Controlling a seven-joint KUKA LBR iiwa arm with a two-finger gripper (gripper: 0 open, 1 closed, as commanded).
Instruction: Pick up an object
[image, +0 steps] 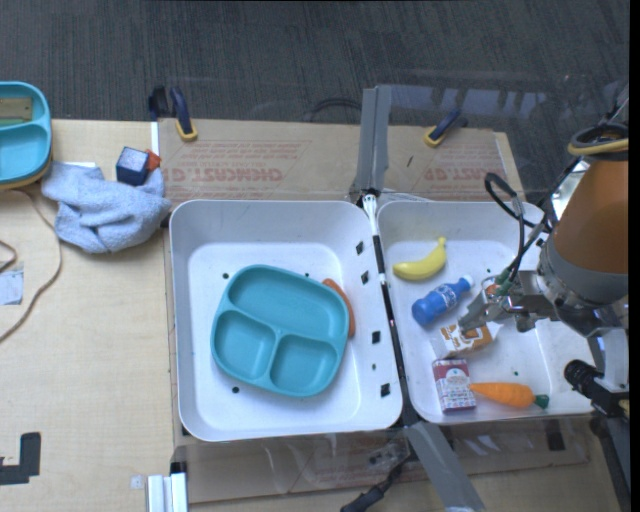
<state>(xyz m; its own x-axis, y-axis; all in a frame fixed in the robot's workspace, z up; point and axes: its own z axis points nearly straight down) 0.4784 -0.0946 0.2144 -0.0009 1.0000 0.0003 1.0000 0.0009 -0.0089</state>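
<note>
Setup: a grey arm with an orange band came in from the right, its two-finger gripper (492, 308) low over the right-hand shallow white bin (522, 228).

Gripper state: honestly couldn't tell if it was apart or together — the metal at the tip was a blur against the clutter under it.

Likely target: a small flat brown-and-white packet (470, 338) sat right under the tip, maybe touching it, but nothing was clearly pinched.

Key relation: that packet lay just below and slightly left of the gripper tip, so the move looked like a short drop rather than a reach.

Neighbours: a blue plastic bottle with a white cap (440, 299) lay just left of the tip, long axis slanting up to the right; a yellow toy banana (421, 261) was above it, well apart from the gripper.

Further off: a red-and-white little carton (454, 384) and an orange toy carrot with a green end (506, 395) lay along the bin's near side, the carrot's long axis running left to right.

Other bin: the left white bin (190, 330) held a teal three-compartment plastic plate (280, 330) with something orange tucked at its right edge — far from the arm.

Risk guess: the bottle was close enough that it might get nudged.
</note>
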